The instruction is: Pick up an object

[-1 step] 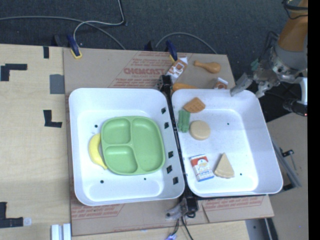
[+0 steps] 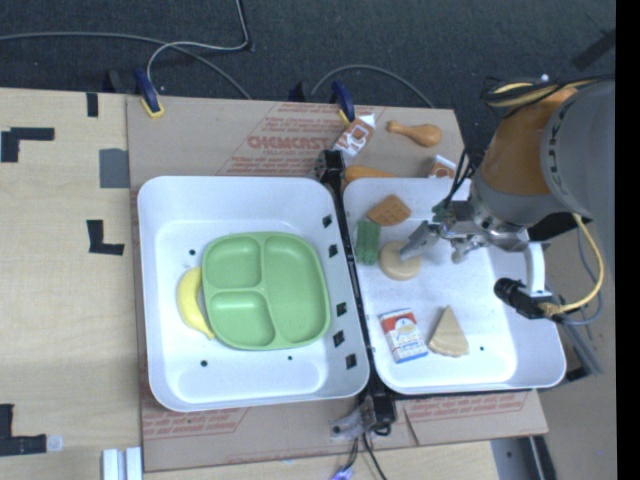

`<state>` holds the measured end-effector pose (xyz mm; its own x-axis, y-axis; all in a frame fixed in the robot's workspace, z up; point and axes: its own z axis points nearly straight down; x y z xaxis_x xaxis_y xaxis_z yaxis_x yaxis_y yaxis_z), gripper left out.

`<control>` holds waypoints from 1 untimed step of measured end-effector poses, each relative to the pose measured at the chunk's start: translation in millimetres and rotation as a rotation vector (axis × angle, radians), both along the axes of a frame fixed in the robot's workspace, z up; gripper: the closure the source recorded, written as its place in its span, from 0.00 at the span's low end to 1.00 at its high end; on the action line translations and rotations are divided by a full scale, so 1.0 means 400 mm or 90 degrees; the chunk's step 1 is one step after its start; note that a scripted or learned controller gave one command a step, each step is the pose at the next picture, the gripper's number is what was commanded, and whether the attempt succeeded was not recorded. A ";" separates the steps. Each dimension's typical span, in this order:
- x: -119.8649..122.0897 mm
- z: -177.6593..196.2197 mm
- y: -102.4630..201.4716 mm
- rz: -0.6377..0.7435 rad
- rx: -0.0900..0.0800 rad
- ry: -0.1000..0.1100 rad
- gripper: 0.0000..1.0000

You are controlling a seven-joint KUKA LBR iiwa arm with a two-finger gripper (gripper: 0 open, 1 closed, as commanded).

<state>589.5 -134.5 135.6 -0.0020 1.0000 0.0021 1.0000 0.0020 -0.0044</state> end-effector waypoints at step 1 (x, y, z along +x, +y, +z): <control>0.053 -0.124 0.099 -0.001 -0.003 -0.004 0.00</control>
<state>610.7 -94.7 86.0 -0.0007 1.0000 -0.0031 1.0000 0.0007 0.0017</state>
